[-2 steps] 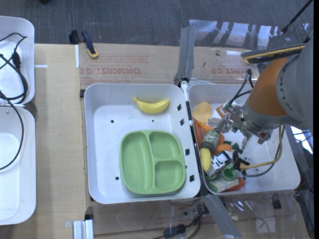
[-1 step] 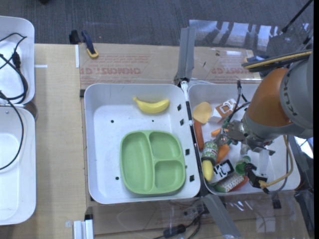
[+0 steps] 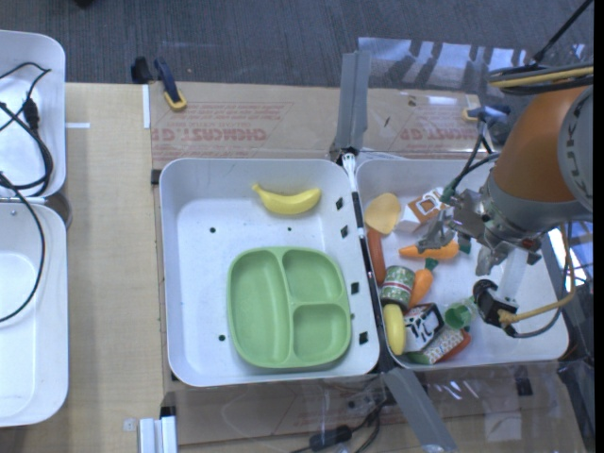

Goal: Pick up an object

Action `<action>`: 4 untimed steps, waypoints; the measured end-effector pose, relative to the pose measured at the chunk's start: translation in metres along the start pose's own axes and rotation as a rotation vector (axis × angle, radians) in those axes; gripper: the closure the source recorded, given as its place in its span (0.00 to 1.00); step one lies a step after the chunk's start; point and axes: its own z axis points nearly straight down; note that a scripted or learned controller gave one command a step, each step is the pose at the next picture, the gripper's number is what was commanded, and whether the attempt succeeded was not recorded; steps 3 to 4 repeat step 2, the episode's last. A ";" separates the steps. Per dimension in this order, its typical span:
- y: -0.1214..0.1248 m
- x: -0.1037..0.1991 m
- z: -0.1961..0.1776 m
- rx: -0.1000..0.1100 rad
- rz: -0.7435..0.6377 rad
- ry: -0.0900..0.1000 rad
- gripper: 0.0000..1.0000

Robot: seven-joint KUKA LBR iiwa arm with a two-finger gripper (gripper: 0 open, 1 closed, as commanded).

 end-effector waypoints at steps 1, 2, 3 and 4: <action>0.011 -0.024 0.061 0.003 -0.023 0.000 0.00; 0.012 -0.040 0.101 0.004 0.295 0.000 0.00; 0.012 -0.040 0.101 0.004 0.295 0.000 0.00; 0.012 -0.040 0.101 0.004 0.295 0.000 0.00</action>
